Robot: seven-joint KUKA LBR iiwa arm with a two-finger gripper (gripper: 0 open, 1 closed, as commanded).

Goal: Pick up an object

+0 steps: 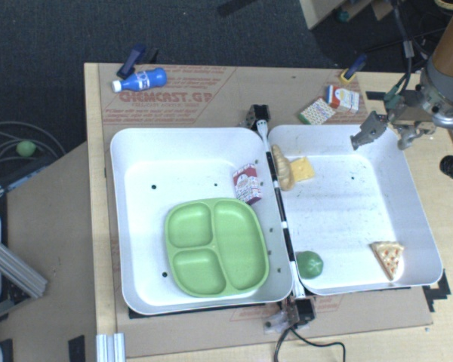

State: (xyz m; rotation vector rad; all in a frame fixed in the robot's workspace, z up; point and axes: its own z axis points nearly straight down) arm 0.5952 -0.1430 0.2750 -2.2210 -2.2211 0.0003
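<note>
Overhead | claw spread, empty | bench | dark carpet

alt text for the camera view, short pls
A gripper, fingers open and holding nothing, hovers over the right bin's top right corner; that bin holds a pizza slice, a green ball and a yellow wedge. The left bin holds a green divided plate and a small red carton.
</note>
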